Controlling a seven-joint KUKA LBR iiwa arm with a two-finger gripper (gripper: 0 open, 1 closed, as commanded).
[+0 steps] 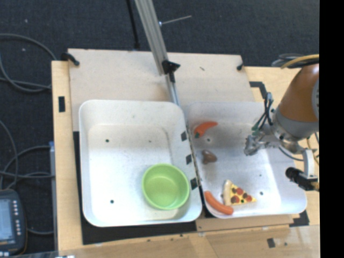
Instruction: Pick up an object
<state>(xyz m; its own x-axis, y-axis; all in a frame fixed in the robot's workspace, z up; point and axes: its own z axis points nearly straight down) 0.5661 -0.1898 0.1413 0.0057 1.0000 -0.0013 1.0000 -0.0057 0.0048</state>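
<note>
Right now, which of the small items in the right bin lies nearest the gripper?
The small brown lump in the middle of the right bin, left of the gripper. The orange carrot lies farther back-left; the pizza slice and sausage sit at the front edge.

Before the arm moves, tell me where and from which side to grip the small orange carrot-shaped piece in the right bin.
Grip the small orange carrot-shaped piece across its narrow middle, coming straight down from above. It lies flat and apart from the small brown lump, so both long sides look free.

No legible text, labels, brands or numbers on bins, bench, arm or objects.
</note>
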